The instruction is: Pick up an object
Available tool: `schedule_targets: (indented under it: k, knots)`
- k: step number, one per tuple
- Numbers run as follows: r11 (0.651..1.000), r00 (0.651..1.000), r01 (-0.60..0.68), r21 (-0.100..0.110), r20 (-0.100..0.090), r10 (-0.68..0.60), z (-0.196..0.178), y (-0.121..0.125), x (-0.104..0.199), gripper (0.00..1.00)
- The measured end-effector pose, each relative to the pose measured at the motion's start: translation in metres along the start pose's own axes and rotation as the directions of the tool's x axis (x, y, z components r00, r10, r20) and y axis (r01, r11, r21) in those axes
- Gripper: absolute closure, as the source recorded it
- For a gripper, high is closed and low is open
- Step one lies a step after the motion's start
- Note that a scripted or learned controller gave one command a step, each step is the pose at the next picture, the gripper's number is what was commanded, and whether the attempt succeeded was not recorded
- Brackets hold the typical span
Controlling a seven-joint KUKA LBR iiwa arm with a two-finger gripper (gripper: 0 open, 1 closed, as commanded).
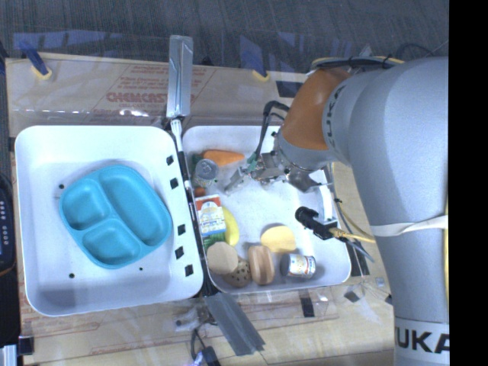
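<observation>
1. Blue plastic, smooth and glossy, forms the divided tray (pixel 114 214) lying in the left bin (pixel 46 280); it has three rounded compartments and sits well apart from the arm.
2. White and shallow, the right bin (pixel 267 200) holds the candidates for picking: a small grey can (pixel 204 171) and an orange rounded piece (pixel 223 158) at the far end, a printed carton (pixel 210 216) with a yellow banana-like shape (pixel 231 229) beside it.
3. Along the near wall crowd a tan round piece (pixel 222 258), a wooden peg-like block (pixel 261 264), a pale yellow lump (pixel 278 239) and a labelled tin (pixel 298 265), several touching.
4. Metal-grey, the gripper (pixel 248 170) hangs low over the bin's far end, near the can and orange piece; whether its jaws are parted I cannot tell, and nothing is seen between them.
5. Risks, as I judge: the can is round and slick and may roll aside; close neighbours may be nudged or caught together; the bin wall nearby could block a finger.
</observation>
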State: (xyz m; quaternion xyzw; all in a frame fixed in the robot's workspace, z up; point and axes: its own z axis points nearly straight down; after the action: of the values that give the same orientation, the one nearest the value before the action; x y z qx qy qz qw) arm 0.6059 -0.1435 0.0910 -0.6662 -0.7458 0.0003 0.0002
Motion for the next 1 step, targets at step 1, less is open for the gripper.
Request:
schedule_targets:
  k: [1]
  knots:
    - [0.995, 0.995, 0.095, -0.002, 0.002, -0.095, -0.0187, 0.0398, -0.0510, 0.00]
